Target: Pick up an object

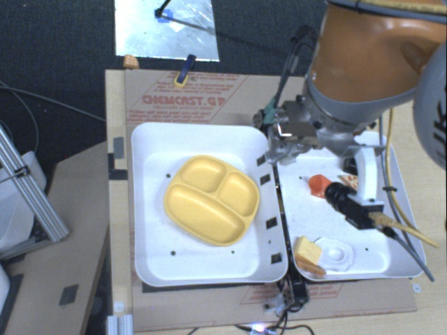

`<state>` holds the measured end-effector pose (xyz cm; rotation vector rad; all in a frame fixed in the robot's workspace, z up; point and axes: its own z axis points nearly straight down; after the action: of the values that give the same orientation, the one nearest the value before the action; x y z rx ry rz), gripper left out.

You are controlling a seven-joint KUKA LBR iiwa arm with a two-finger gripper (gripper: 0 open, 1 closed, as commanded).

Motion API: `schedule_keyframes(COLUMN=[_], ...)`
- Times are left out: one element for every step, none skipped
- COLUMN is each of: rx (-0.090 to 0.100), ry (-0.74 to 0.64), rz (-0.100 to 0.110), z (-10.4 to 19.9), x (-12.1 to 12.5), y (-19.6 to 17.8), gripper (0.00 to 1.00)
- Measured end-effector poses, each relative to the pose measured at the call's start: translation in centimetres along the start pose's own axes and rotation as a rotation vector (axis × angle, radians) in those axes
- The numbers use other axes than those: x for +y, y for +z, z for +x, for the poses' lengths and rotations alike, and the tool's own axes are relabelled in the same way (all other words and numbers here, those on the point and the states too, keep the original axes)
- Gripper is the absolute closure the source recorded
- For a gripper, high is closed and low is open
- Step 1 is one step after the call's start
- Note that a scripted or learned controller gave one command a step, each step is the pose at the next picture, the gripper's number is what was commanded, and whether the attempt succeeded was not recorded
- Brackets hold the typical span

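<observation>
Claw (283, 139) hung at the upper left corner of the right bin (391, 260), beside the divider; whether it was open or shut could not be told. Camera view: the red object (319, 185) lay toward the near, right side of the claw, near it, on the bin floor; small, rounded, smooth-looking. A yellow block (308, 251) lay farther, at the near edge. The left bin (150, 257) held a glossy yellow compartment tray (211, 199), rigid plastic in appearance.
</observation>
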<state>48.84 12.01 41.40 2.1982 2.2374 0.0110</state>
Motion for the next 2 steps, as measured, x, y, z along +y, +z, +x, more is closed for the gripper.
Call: schedule_keyframes(rx=[-0.001, 0.002], ry=[0.016, 0.010], rz=[0.011, 0.000], z=[1.8, 9.6], x=[-0.3, 3.7], y=[10.4, 0.7], gripper=[1.00, 1.00])
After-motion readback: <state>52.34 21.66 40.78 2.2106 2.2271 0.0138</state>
